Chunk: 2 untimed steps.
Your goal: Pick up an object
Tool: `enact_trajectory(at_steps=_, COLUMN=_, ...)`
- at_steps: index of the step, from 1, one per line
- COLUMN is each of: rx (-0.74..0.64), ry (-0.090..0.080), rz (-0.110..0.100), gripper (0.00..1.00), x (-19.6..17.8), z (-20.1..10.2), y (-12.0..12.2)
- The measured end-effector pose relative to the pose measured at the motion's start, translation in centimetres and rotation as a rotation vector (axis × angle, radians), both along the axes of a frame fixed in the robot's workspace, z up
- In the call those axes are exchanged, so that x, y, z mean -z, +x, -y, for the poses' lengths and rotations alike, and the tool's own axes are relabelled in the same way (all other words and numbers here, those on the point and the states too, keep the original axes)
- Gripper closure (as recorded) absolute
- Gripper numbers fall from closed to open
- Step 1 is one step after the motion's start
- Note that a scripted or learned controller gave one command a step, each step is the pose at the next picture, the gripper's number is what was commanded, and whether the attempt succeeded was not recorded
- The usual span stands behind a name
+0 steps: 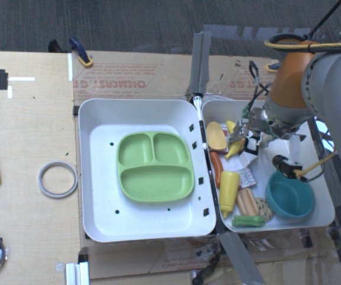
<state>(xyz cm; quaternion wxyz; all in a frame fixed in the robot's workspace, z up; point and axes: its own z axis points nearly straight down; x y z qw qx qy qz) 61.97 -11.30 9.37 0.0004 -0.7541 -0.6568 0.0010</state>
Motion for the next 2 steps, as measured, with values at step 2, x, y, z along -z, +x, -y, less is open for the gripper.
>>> enact_trajectory(at_steps=2, rx=-0.111, ry=0.0, rz=0.002, gripper=1.0, x=-9.8, z=-8.6, y=3.9)
